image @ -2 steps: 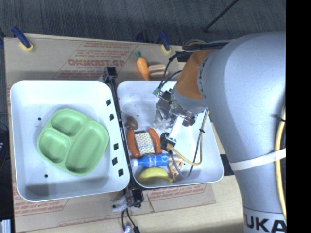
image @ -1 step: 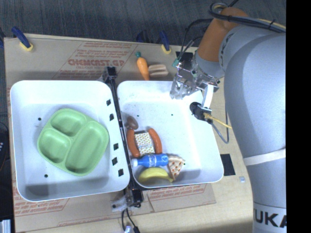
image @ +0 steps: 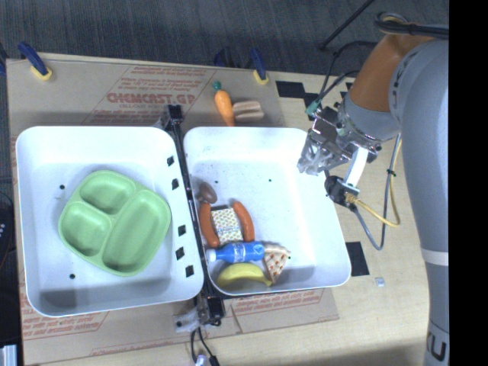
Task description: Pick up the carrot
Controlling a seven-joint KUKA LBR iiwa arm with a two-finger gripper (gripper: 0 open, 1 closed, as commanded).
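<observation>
Leftmost, green divided plate (image: 114, 221) flat in the left bin (image: 30, 204), out of the way. Further right, carrot (image: 223, 106) on the cardboard behind the right bin (image: 335, 227), just beside a small sausage-like piece (image: 248, 111), outside both bins. Toy food clustered at the right bin's near end, apparently just dropped there. Rightmost, gripper (image: 316, 158) over that bin's right rim; whether released or clenched, cannot tell. Carrot well apart from it, to its left and farther back.
</observation>
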